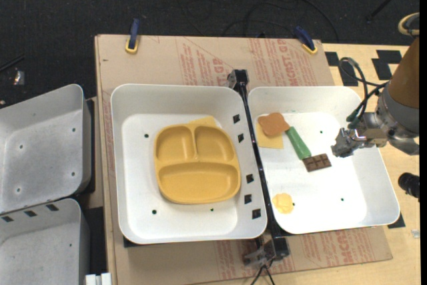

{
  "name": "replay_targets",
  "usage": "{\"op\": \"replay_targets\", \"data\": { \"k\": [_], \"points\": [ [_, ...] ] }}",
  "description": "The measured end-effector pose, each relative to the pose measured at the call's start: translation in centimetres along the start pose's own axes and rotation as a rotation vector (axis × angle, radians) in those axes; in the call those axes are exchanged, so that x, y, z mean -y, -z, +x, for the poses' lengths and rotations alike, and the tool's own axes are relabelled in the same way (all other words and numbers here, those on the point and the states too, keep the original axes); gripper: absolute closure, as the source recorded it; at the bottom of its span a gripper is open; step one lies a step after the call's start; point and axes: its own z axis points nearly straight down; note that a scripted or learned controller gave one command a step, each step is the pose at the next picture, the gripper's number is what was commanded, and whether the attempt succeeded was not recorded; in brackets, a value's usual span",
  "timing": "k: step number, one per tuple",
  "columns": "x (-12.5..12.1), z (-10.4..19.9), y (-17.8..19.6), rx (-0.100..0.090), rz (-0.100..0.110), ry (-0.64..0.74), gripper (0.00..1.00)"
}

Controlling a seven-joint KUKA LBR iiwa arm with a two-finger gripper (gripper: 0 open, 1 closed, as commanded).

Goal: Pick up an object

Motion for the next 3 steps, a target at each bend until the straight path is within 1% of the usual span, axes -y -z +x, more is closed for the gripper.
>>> {"op": "replay_targets", "data": {
  "k": [1, 2, 3],
  "points": [
    [0.0, 5.5, 0.6, -0.004, 0.004, 0.007, 1.00],
    [0.4, 10.6, -0.9, -0.004, 0.007, 0.006, 1.00],
    [0.6, 15.5, -0.4, -0.004, 0.005, 0.007, 1.00]
  ]
}}
